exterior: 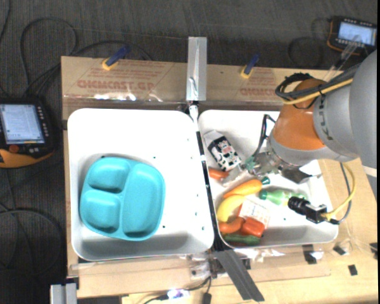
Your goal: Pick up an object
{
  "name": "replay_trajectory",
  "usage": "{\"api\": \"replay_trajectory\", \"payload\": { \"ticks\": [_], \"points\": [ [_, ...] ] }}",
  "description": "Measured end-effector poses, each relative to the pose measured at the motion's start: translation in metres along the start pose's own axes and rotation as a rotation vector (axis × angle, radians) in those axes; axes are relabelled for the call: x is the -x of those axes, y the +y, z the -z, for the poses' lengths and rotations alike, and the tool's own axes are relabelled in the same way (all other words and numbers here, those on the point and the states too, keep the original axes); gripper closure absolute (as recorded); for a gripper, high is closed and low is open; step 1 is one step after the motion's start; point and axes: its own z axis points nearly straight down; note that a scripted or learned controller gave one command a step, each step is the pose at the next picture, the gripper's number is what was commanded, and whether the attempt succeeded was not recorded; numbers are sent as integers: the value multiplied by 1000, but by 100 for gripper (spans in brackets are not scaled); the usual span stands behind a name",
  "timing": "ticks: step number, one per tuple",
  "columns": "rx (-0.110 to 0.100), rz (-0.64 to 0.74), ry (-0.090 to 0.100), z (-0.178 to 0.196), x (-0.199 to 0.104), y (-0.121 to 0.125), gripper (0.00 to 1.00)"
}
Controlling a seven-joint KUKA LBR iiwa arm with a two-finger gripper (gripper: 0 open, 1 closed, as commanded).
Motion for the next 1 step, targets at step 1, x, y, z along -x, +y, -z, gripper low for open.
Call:
{"api": "replay_trajectory", "payload": {
  "ticks": [1],
  "points": [
    [1,6,7,10,-1,2,100]
  ]
}}
